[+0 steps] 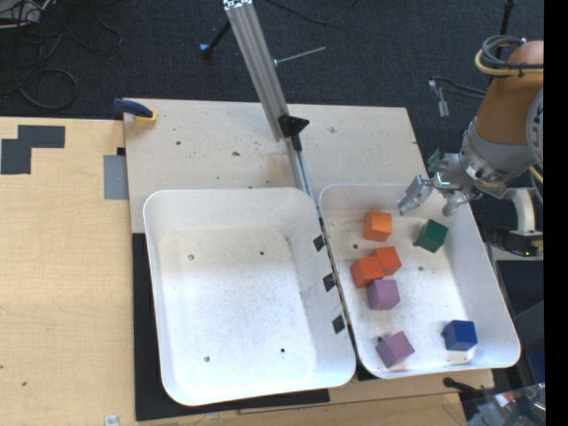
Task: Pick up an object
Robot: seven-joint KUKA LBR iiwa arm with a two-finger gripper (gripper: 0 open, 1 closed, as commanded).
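Observation:
My gripper (433, 200) hangs over the back of the right bin (497, 282), its two grey fingers spread apart with nothing between them. A green block (432, 235) lies just below the fingers, apart from them. To its left sits an orange block (377, 225). Two more orange blocks (375, 265) lie touching near the bin's middle, with a purple block (383, 294) right under them. A second purple block (394, 348) and a blue block (460, 334) rest near the front wall.
The left bin (177, 238) adjoins the right one along a divider with black clips (328, 280). A slanted aluminium post (263, 65) rises behind the bins. A blue and yellow clamp (135, 110) sits at the board's back left corner.

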